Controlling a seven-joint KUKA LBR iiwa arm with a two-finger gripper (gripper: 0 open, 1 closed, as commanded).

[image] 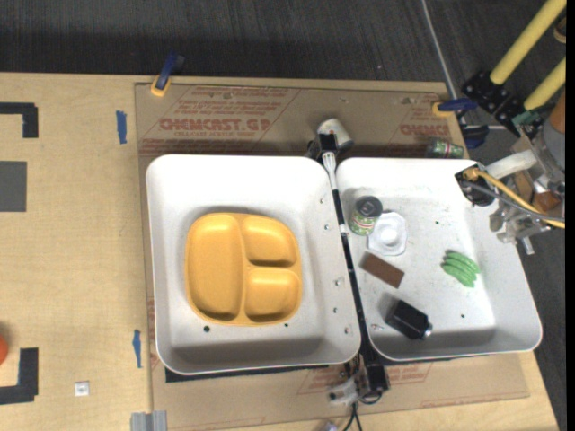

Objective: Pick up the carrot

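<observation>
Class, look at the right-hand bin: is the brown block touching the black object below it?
Apart. The camera view shows white bin floor between the brown block and the black object.

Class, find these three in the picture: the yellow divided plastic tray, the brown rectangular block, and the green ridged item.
Yellow divided plastic tray (243,266): camera view, central divider ridge.
Brown rectangular block (383,269): camera view, middle of its top face.
Green ridged item (460,268): camera view, middle of its ridged body.

Red print on the brown cardboard sheet (269,115) under the bins, behind the left bin, seen upside down: roughly "CHEMCAST GP", with smaller lines beside it too small to read. More red print at the sheet's right rear corner, partly hidden, unreadable. Can (367,212) label illegible.
</observation>
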